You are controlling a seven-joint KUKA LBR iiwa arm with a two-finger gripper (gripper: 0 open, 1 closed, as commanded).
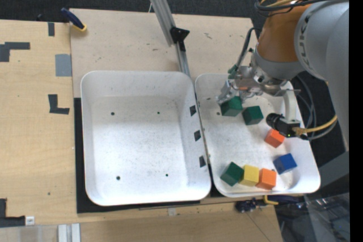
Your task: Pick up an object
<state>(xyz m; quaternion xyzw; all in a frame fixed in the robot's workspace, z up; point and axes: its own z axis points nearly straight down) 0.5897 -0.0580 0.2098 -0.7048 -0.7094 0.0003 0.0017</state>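
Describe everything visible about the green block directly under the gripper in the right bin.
The dark green cube-shaped block lies in the upper left part of the shallow white right bin, near the wall shared with the left bin. It looks matte and solid, turned slightly askew. The gripper sits right above it, overlapping its top edge; whether it is gripped cannot be told. A second dark green cube lies close to its right, apparently apart.
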